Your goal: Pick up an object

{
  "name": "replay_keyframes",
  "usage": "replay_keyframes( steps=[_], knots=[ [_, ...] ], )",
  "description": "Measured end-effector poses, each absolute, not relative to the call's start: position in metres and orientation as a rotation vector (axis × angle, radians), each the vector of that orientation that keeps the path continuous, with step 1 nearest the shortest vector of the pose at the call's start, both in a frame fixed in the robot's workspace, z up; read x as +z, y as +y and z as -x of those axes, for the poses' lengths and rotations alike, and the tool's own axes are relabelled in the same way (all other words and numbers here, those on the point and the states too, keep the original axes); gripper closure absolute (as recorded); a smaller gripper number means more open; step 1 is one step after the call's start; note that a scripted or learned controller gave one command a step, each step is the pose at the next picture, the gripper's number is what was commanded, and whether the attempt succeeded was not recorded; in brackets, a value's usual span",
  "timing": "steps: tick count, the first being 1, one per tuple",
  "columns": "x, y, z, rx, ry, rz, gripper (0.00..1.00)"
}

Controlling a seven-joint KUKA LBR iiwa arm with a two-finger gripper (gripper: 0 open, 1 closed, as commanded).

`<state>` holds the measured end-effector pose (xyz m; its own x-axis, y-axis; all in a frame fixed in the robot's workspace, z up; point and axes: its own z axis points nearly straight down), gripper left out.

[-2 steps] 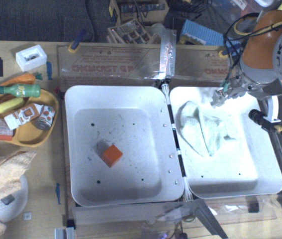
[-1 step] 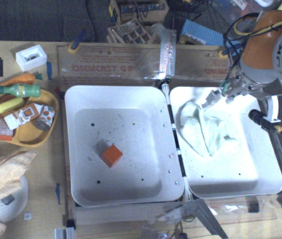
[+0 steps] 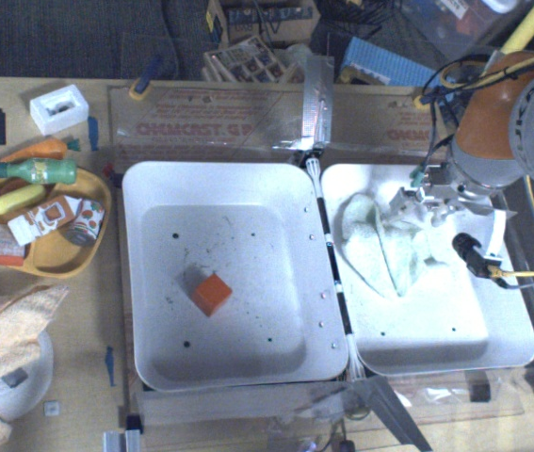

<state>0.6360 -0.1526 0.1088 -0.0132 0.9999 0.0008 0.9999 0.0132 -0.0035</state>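
An orange cube lies in the left white bin, a little left of its middle. A crumpled white cloth lies in the left half of the right white bin. My gripper hangs over the cloth's upper right part, close to it or touching it. The grey arm with its orange band comes in from the right above that bin. White cloth against the white bin hides how the gripper meets it.
A yellow bowl of toy food and packets sits left of the bins, with a beige towel below it. A black cable hangs from the wrist over the right bin. Boxes and clutter stand behind the bench.
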Motion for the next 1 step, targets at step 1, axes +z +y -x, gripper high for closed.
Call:
replay_keyframes(
  steps=[1],
  knots=[
    [0.1447,-0.2156,-0.6623,0.001,-2.194,2.253,0.00]
  ],
)
